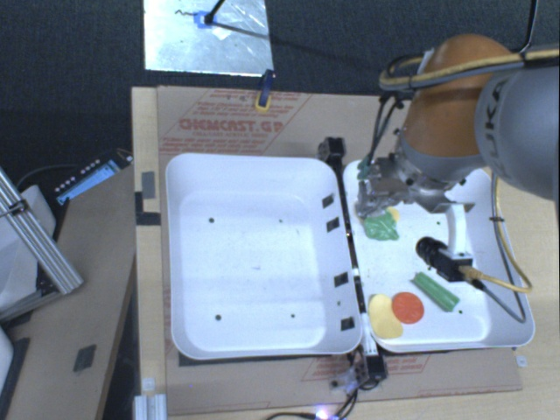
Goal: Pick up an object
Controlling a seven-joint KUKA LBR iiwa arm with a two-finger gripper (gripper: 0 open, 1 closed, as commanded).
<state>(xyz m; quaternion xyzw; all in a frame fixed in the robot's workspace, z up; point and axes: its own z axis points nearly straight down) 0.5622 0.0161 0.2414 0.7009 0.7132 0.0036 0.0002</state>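
My gripper [374, 204] is low in the right bin [499, 322], near its left wall. Right under the fingertips lies a crumpled green object [382, 227], with a bit of yellow beside it. Whether the fingers touch or hold it cannot be made out. Nearer the front of the same bin lie a green stick [436, 291], a red disc [408, 308] and a yellow disc [383, 317] that the red one partly overlaps.
The left bin [254, 252] sits beside the right one, with black clips along the shared divider [348, 252]. The grey and orange arm [472, 103] covers the back right of the right bin. A foil sheet [208, 23] lies beyond the bench.
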